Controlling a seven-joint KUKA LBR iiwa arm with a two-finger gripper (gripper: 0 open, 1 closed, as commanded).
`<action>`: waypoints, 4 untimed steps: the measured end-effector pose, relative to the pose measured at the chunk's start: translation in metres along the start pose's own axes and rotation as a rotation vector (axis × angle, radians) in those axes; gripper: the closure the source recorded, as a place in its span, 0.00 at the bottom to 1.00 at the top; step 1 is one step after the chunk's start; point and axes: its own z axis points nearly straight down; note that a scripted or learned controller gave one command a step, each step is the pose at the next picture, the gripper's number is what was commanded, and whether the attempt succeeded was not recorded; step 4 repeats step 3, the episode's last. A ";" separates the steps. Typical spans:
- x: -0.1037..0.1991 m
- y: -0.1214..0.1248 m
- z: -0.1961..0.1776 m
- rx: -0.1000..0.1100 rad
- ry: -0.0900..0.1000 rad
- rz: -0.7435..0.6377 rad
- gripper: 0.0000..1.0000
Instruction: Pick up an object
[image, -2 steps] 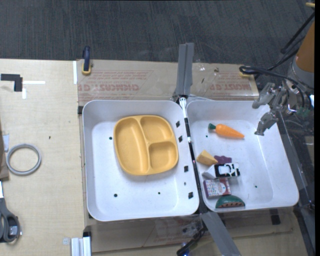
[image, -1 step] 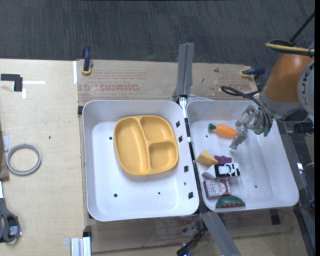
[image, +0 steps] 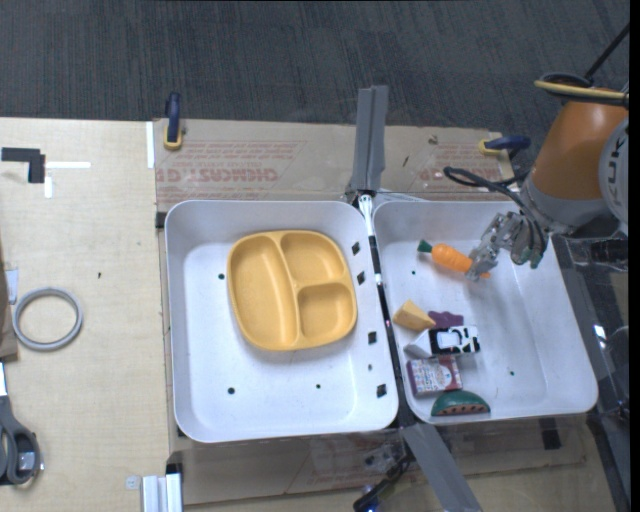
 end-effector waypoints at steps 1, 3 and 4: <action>0.013 0.059 -0.091 -0.001 0.005 0.015 1.00; 0.045 0.087 -0.089 0.002 0.007 0.377 1.00; 0.045 0.087 -0.089 0.002 0.007 0.377 1.00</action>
